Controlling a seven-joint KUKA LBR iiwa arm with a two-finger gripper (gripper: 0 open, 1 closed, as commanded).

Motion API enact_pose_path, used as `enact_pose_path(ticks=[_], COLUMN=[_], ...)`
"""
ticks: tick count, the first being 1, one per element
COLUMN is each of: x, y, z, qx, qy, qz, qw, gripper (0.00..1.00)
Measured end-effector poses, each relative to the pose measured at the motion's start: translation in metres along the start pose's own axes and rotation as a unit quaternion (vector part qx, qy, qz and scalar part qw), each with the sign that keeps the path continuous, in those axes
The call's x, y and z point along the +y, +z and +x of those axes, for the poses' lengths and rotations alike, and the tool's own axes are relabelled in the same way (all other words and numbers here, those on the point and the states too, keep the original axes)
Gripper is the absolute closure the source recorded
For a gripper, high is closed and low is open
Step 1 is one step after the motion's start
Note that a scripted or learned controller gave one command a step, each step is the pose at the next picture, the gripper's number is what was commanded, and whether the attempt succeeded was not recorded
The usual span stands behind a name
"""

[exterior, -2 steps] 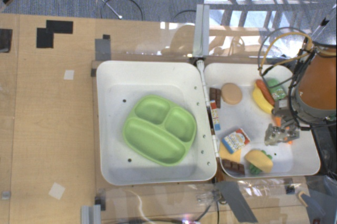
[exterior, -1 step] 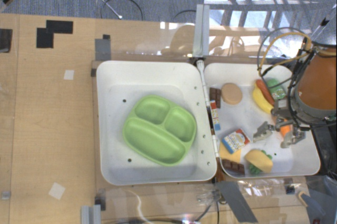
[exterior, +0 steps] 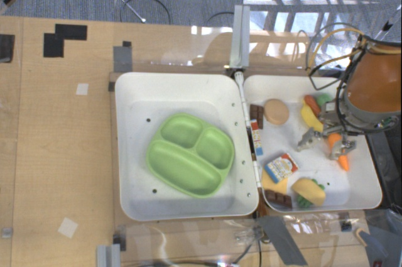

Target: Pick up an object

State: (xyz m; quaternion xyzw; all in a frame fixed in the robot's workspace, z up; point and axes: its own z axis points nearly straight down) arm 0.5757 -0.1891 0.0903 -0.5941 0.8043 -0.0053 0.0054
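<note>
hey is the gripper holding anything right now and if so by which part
Nothing is held. The two-finger gripper hangs open over the right white bin, an orange toy carrot lying beside it.

Bright even overhead light, window glare on the clear panel (exterior: 301,14) at far right, soft shadows inside the bins (exterior: 182,87), slightly soft focus

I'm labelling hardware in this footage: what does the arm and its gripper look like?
The arm is a rounded body with a broad orange band above a grey wrist section. Thin black and yellowish cables loop around it. The gripper is small, metallic grey, with two slim fingers.
</note>
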Motion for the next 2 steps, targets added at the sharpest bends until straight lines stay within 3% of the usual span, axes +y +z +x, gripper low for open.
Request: enact_pose_path(ticks=[1, 2], x=[-0.003, 0.021], y=[-0.014, -0.001], z=[-0.004, 0.023], qx=[-0.004, -0.001], qy=[0.002, -0.186], qz=[0.005, 0.0], qw=[1.0, 0.9826], gripper=[1.0, 1.0])
